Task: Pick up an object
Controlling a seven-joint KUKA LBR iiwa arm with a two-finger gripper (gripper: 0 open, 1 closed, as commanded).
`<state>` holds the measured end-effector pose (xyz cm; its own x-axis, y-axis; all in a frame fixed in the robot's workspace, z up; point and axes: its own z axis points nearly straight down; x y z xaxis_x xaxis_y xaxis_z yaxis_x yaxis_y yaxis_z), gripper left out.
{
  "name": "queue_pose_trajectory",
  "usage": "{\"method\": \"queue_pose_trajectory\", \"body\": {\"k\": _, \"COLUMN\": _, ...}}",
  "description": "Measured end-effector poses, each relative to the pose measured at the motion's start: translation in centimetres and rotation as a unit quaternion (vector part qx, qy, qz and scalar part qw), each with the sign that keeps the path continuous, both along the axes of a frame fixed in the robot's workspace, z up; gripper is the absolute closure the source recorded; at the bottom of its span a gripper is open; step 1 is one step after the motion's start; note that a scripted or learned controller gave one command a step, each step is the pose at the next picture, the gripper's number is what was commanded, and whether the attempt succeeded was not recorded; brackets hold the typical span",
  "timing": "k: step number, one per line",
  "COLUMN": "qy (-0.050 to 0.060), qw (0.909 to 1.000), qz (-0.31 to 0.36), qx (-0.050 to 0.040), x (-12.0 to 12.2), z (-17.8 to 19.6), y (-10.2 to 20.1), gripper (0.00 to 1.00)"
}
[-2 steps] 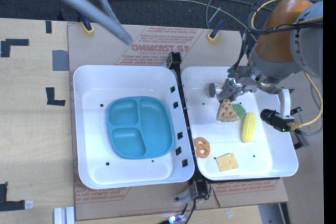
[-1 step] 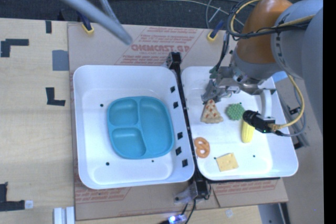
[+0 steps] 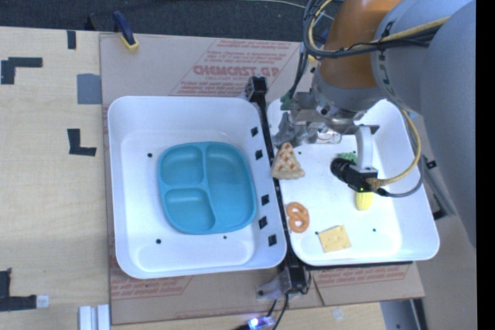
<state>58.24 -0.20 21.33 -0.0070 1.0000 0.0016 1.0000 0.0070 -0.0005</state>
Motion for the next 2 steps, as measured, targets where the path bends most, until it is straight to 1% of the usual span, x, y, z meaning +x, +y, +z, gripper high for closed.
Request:
{"method": "queue_pose_trajectory", "body": {"k": 1, "qy": 0.0, "qw": 1.0, "qz": 0.0, "qx": -0.0004, "x": -0.1, "z": 1.1, "y": 5.5, "gripper": 1.0}}
{"method": "queue_pose_trajectory", "body": {"k": 2, "qy": 0.001, "qw": 1.0, "qz": -0.001, "qx": -0.0004, "x": -0.7, "z": 1.3, "y": 9.9, "gripper": 1.0}}
